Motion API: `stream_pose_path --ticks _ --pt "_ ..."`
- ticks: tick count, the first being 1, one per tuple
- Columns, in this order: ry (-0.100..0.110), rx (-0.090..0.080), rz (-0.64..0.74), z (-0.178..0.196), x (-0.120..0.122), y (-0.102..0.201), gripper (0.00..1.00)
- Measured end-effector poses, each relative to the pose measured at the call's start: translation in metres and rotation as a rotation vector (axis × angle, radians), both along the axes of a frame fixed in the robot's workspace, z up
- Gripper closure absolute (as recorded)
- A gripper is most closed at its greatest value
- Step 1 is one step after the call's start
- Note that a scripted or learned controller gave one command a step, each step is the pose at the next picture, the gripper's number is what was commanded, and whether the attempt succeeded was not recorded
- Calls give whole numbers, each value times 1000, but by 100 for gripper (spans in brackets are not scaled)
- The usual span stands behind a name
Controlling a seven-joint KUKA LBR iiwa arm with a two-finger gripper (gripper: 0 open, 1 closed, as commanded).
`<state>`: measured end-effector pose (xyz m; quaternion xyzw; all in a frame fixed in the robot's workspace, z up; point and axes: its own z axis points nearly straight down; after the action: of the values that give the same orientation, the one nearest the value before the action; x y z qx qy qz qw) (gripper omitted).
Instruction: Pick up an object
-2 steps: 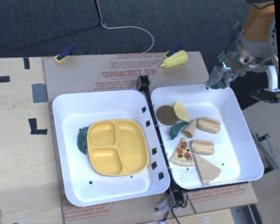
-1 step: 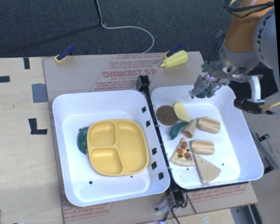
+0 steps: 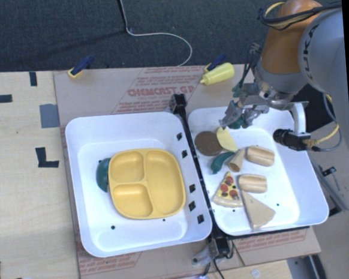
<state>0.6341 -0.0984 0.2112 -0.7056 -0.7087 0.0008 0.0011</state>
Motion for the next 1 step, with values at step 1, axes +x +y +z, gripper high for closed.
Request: stream_pose_path --ticks 1 --pt "1 1 1 0 -25 50 100"
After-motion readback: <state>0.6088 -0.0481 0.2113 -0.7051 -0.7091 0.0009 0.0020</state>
